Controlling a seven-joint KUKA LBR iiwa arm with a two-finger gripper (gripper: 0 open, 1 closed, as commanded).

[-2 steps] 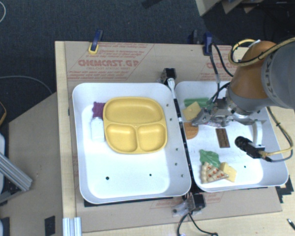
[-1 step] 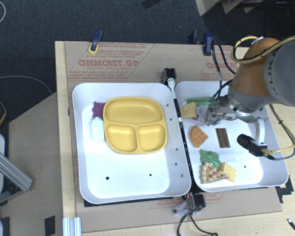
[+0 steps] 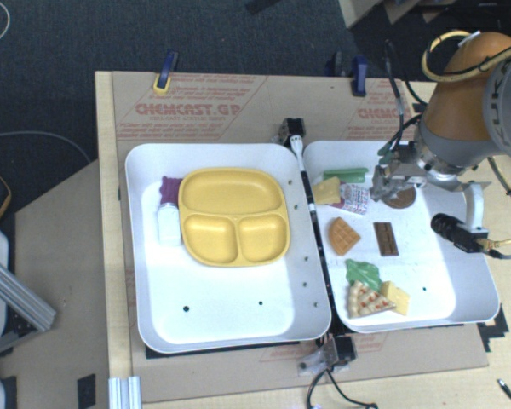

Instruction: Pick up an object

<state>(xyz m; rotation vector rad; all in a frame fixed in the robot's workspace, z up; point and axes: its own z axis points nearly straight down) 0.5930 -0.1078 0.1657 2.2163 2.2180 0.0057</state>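
My gripper (image 3: pixel 390 184) hangs low over the back of the right bin (image 3: pixel 460 301), reaching in from the right. Just under and to the right of it lies a brown round disc (image 3: pixel 401 199), partly covered by the gripper. A clear wrapped sweet (image 3: pixel 355 198) lies immediately to the gripper's left. Further left are a yellow cheese block (image 3: pixel 327 192) and a green strip (image 3: pixel 345 175). Nearer the front lie a waffle (image 3: pixel 343 236), a brown chocolate bar (image 3: pixel 387 239), a green leafy piece (image 3: pixel 363 273), a pizza slice (image 3: pixel 366 299) and a yellow wedge (image 3: pixel 398 296).
The left bin (image 3: pixel 230 313) holds a yellow divided plate (image 3: pixel 234 216), with a purple item (image 3: pixel 169 189) and a white bottle (image 3: pixel 168 224) against its left side. A ridge between the bins (image 3: pixel 313 228) separates them. Bare floor shows in the right bin's front right.
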